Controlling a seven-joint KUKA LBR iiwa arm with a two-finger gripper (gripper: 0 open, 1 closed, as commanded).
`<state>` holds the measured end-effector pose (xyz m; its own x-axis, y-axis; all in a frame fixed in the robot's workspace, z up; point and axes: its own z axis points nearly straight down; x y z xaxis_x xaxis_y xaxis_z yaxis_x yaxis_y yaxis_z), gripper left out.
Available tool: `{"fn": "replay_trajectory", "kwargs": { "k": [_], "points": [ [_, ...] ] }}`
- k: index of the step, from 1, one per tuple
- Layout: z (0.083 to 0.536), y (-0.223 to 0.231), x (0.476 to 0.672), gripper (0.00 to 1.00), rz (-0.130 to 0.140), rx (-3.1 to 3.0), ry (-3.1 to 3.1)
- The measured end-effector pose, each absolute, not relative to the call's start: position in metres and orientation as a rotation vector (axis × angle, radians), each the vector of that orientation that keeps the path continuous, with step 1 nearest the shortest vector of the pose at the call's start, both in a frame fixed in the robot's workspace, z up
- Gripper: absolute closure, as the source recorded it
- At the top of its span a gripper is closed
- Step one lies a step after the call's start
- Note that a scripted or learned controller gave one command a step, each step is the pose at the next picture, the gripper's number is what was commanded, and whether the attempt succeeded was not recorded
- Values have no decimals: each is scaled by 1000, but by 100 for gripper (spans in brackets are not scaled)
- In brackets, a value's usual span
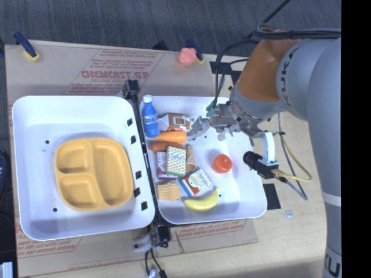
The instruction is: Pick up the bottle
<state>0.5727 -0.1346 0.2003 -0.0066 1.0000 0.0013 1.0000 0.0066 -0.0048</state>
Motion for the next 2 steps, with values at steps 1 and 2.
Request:
{"fn": "replay_trajectory", "kwargs": {
  "k": [1,2],
  "points": [
    [210,-134,573,100,6,-2204,-2229],
    [243,-137,481,100,3,-2191,-2246]
  ]
}}
